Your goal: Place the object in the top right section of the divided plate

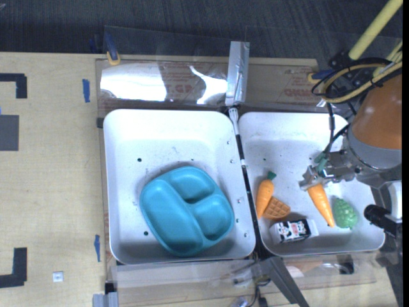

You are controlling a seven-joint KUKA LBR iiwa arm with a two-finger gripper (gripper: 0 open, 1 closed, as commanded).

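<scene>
Arm: the grey arm with its orange band point(383, 117) enters from the right edge and reaches over the right bin.
Gripper: the gripper point(317, 179) sits low over the right half of the right bin, at the thick end of a carrot.
Fingers: they pinch the top of the long orange carrot point(321, 201); the carrot's thick end lies between them.
Long orange carrot: it slants down and to the right from the fingers, its tip pointing toward the bin's lower right corner, just beside a green toy.
Green toy: a bumpy green piece point(345, 213) lies near the right wall of the right bin, touching or nearly touching the carrot's tip.
Second carrot: a shorter orange carrot with a green top point(264, 194) lies in the left part of the right bin, well apart from the gripper.
Waffle piece: a brown gridded wedge point(277, 208) lies just beside the second carrot's lower end.
Black-and-white carton: a small box point(293, 230) lies near the front wall of the right bin, below the waffle piece.
Divided plate: the blue divided plate point(185, 208) rests in the left bin, toward its front, turned at a slant.
Left bin: white point(128, 146), on the counter point(48, 171).
Right bin: white point(281, 139), side by side with the left one.
</scene>
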